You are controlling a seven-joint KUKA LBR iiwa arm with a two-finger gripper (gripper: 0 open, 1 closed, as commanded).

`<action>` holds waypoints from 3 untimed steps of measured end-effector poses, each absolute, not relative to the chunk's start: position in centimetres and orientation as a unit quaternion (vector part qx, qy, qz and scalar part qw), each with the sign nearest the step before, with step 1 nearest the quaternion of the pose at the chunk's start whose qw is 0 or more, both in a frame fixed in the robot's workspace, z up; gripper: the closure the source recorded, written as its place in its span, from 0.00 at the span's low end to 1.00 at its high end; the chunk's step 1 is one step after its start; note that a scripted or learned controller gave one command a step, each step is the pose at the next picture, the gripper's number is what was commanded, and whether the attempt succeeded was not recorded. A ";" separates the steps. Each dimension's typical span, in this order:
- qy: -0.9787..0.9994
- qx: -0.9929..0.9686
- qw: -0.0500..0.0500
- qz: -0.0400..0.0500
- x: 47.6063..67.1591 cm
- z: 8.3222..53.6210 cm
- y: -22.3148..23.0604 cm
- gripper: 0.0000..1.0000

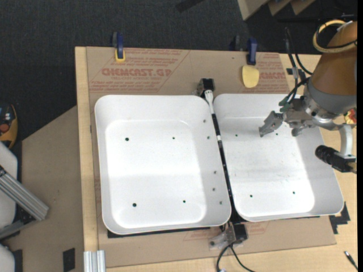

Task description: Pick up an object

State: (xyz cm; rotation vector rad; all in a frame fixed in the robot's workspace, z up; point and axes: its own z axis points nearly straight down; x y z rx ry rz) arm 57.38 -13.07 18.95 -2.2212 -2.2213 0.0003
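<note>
My gripper [282,128] hangs over the far part of the right bin [272,169], on the grey arm with the orange band [336,67] that comes in from the right. Its two grey fingers [269,125] are spread apart and open, with only white bin floor between them. A small pale yellow object [250,76] lies on the brown board beyond the right bin's far rim, to the upper left of the gripper and apart from it. The left bin [156,163] sits beside the right one, and both show white floors with a few small dark dots.
Two blue clamps [118,40] [252,49] hold the brown board's far edge. A black clip [207,86] sits at the far end of the seam between the bins. A black part of the arm [334,157] overhangs the right bin's right rim. Cables [229,239] lie at the front.
</note>
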 end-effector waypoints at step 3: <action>-0.708 -0.706 0.003 0.002 59.4 27.6 -10.8 1.00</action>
